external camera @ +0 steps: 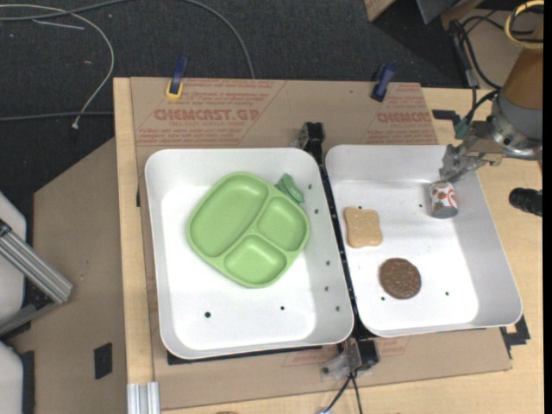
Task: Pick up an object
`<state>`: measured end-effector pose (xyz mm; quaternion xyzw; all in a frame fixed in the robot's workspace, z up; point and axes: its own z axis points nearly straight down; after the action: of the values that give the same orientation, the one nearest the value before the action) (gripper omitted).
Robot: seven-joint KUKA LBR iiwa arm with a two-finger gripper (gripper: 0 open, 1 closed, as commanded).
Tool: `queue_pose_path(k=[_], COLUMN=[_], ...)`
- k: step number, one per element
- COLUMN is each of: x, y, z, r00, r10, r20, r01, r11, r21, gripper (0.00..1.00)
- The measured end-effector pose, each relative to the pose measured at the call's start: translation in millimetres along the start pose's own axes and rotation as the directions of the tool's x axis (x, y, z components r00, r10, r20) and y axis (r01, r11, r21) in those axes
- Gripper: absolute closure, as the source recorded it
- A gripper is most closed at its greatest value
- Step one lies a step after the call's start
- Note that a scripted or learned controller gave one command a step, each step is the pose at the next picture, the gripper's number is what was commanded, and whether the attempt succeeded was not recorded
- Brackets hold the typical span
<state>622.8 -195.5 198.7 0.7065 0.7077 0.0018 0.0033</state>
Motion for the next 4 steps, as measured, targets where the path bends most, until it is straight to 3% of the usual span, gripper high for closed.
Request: queue_pose_path(k=[2,4], x=[-2.3,100.9], y=[5.2,-13.7], z=[-100.2,-102.7], r00=[1.0,1.0], r10=[0.001,-0.004], r20=[0.001,-0.005], r01=[-0.001,0.004], r11=[1.0,1.0], r21=[-0.001,0.009], gripper=[1.0,1.0])
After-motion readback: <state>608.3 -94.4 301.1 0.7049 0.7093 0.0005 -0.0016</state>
